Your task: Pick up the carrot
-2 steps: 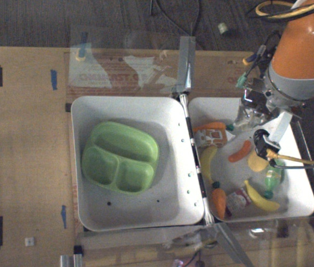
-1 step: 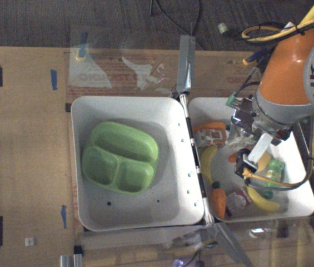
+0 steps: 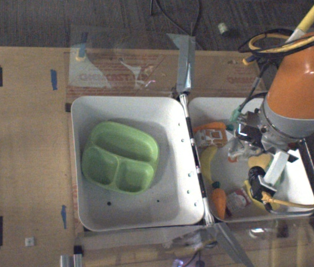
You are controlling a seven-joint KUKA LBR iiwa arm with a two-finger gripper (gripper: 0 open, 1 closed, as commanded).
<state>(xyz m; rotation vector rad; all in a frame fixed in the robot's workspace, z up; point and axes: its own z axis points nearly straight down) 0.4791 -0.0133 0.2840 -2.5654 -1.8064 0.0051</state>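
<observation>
Orange and small, the carrot [image 3: 218, 202] lies at the near edge of the right bin [image 3: 307, 191], close against the wall it shares with the left bin, its green top pointing away from me. It rests flat on the bin floor, with nothing gripping it. Just beside it sits a small red and white packet [image 3: 237, 201], and a banana [image 3: 206, 164] curves along the same wall a little farther back. Beyond the banana is an orange and white carton [image 3: 210, 134]. Over the middle of the right bin hangs the robot arm [image 3: 298, 88], and its gripper [image 3: 244, 143] is lost in a clutter of cables and shiny parts, so I cannot tell its state. It sits well back from the carrot. The left bin [image 3: 90, 113] holds a green divided tray [image 3: 121, 156]. By my reckoning, the pick has not yet happened: reaching, grasping and lifting are all left.
</observation>
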